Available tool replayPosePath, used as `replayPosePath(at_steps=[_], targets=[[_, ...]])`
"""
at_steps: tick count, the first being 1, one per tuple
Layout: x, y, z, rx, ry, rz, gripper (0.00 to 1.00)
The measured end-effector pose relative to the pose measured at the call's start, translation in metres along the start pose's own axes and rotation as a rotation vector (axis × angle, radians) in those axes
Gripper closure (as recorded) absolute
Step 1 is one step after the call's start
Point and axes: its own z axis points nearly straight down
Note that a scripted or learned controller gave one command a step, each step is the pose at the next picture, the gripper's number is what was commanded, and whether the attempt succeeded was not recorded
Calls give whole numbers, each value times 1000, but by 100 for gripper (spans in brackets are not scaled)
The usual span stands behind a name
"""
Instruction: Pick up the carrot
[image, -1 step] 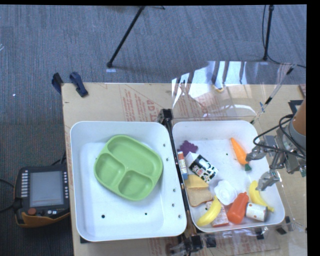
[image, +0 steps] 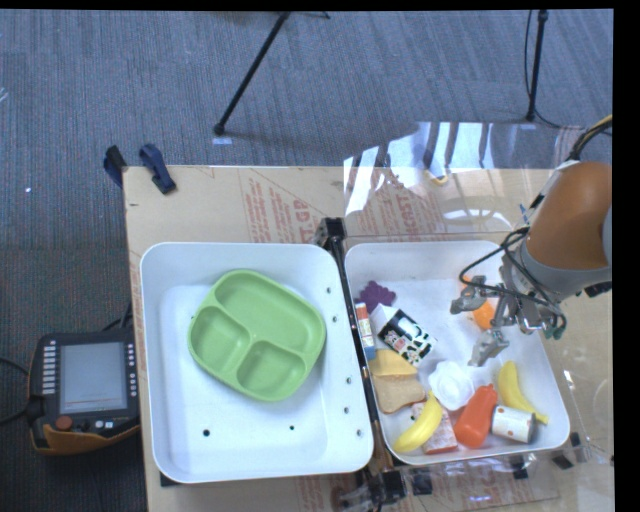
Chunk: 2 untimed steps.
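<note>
Over the right bin (image: 420, 262) hangs the gripper (image: 482, 325), fingers spread apart and holding nothing. Just behind it, an orange piece (image: 484, 313) shows, maybe the carrot, but I cannot tell for sure. Two bananas (image: 420, 428), bread (image: 398, 390) and a cow carton (image: 405, 336) lie nearby. In the left bin (image: 170, 300) sits a green plate (image: 257, 334).

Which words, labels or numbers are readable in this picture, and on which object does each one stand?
None can be read for certain.
Red printing on the brown bench board: upside down and blurred.
Black-and-white carton in the right bin: pattern, text too small.
Handheld pendant screen: no legible text.
</note>
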Motion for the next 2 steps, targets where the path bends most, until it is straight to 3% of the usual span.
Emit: replayPosePath(at_steps=[1, 2], targets=[[-6, 2, -18, 4, -16, -9, 100], [-24, 73, -56, 3, -16, 199, 100]])
